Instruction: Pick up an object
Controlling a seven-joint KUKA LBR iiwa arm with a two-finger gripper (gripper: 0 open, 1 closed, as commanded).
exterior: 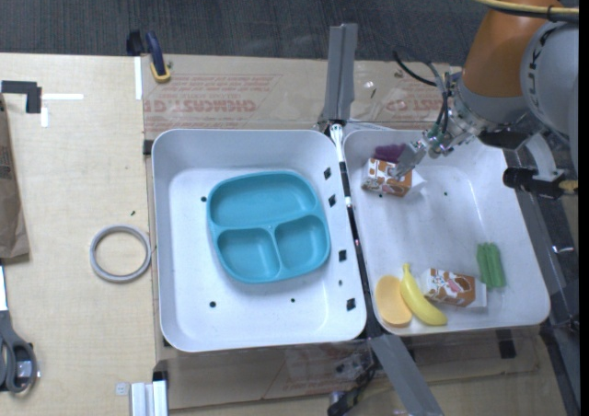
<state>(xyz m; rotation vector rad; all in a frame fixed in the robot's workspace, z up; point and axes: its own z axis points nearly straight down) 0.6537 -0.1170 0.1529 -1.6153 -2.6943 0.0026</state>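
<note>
Camera view: the gripper (pixel 411 157) is being held low in the right bin (pixel 515 248), just beside a small printed carton (pixel 386 177); whether anything's being pinched can't really be told. A banana (pixel 421 297), another carton (pixel 453 288) and a green piece (pixel 490 265) are being kept near the front edge.

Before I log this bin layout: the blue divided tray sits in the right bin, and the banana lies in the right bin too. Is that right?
Not quite. The camera view shows the blue divided tray in the left bin, not the right one. The banana does lie in the right bin, as you said.
</note>
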